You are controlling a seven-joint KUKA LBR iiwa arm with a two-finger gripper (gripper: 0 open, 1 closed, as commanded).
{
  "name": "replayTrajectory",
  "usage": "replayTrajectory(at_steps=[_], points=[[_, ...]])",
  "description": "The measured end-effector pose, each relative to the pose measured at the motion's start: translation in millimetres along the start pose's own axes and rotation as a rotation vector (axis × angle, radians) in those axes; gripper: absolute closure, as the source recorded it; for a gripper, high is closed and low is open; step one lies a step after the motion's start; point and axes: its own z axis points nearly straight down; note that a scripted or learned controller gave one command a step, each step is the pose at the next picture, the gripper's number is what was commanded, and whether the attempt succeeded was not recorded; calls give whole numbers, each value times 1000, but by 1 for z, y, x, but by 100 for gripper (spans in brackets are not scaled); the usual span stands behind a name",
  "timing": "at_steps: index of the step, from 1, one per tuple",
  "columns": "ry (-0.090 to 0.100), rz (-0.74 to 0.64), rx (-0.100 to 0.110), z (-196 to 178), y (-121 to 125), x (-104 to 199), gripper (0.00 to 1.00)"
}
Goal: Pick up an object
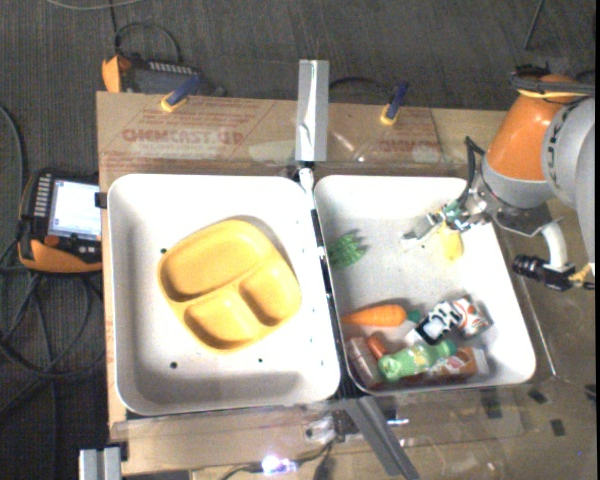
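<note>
**Jaws low over the right bin's far corner, a yellow piece just beside them**

We find the jaws point(435, 222) at the upper right of the right bin point(395, 190), hanging from the grey arm point(570, 158) with its orange band point(522, 138) that reaches in from the right. The metal tips point left across the bin floor. We cannot tell whether the jaws are open or closed; they are small and cluttered with cable at the wrist.

Just beside the tips, on their right and a little lower, we see a small yellow object point(452, 245) on the white floor. We cannot tell whether the jaws touch it, and we do not see it between the fingers.

Further left in the same bin, near the dividing wall, lies a green leafy toy point(346, 249), well apart from the jaws.

Along the near edge of the right bin we note a cluster: an orange carrot point(375, 316), a black-and-white packet point(450, 318) to its right, a green bottle point(412, 359) lying on its side, and a reddish-brown packet point(452, 365) under and beside it. These touch or overlap one another.

The left bin point(130, 368) holds a yellow divided plate point(230, 283), tilted in the frame.

Both bins sit on the cardboard-covered worktop point(190, 133). A handheld orange-and-black controller point(65, 223) lies on the floor to the left.
</note>
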Motion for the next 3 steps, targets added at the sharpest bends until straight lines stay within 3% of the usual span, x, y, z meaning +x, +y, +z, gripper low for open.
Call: replayTrajectory(at_steps=[1, 2, 3], points=[[-16, -3, -6, -11, 2, -2, 100], [-9, 67, 14, 7, -68, 34, 100], [-7, 400, 26, -68, -9, 57, 100]])
